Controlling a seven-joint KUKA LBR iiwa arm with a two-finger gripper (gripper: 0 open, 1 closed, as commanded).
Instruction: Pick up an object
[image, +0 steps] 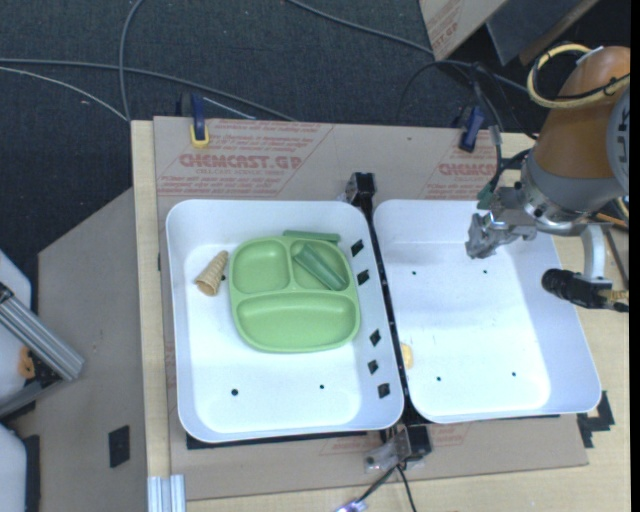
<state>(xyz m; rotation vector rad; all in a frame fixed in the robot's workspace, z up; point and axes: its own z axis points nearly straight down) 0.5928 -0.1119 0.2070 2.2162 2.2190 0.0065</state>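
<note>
A green divided plate (294, 296) lies in the left bin (200, 390). A green pod-like piece (322, 266) rests in the plate's upper right compartment. Another flat green piece (312, 237) pokes out from behind the plate's far edge. A tan ice-cream cone (211, 272) lies on the bin floor, just left of the plate. A small yellow object (406, 354) sits at the left wall of the right bin (480, 340). My gripper (484, 243) hangs over the far part of the right bin, away from all of these, with nothing seen between its tips.
A black divider with clips (372, 290) runs between the two bins. Blue clamps (199, 118) hold the cardboard base at the back. Cables cross the dark floor behind the bench. A black part (575, 287) of the arm sticks out over the right bin's right edge.
</note>
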